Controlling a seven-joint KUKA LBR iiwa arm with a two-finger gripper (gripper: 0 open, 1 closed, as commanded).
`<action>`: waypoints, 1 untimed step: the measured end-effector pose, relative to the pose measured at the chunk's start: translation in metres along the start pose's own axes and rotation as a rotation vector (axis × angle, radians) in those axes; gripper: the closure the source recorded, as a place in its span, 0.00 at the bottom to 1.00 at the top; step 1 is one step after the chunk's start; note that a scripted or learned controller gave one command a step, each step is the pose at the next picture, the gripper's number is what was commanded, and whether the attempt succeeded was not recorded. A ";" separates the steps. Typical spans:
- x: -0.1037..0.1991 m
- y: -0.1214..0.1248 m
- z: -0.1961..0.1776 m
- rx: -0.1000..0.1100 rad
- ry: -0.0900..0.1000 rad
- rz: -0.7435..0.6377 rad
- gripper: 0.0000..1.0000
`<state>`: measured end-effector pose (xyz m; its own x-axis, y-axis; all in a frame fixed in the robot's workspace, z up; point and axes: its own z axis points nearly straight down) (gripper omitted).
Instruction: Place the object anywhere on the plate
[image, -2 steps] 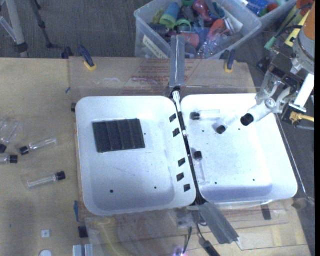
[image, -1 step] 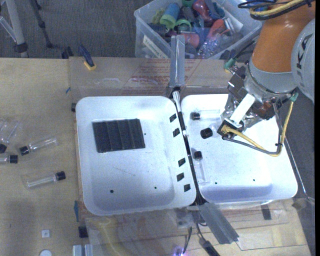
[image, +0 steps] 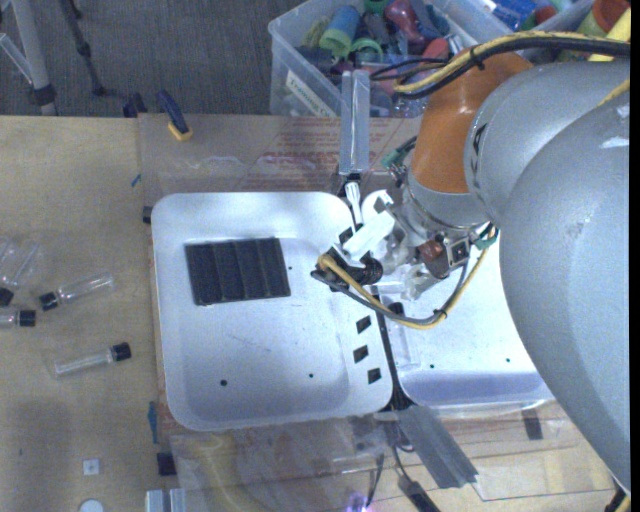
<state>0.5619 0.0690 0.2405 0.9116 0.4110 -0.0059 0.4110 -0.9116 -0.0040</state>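
The gripper (image: 400, 280) is being held low over the inner edge of the right bin (image: 470, 365), just beside the seam (image: 396, 388) where the two bins meet. Whether it is released or clenched cannot be told, since it is being masked by the wrist and cabling.

The slab (image: 238, 270), black and ribbed, is lying flat in the upper half of the left bin (image: 250, 385). It is being taken as the task's thing, though whether as object or plate is being left open. It is lying to the view's left of the gripper, well apart, across the seam. Its long axis is running left to right in the view, with the ribs crosswise.

A leftward traverse is being judged necessary before any descent. Farther out, vials (image: 90, 355) are lying on the bench (image: 70, 440).
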 end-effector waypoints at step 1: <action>-0.009 -0.108 -0.073 -0.004 0.003 -0.285 1.00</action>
<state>0.5095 0.1639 0.3139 0.7595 0.6506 -0.0018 0.6506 -0.7595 -0.0009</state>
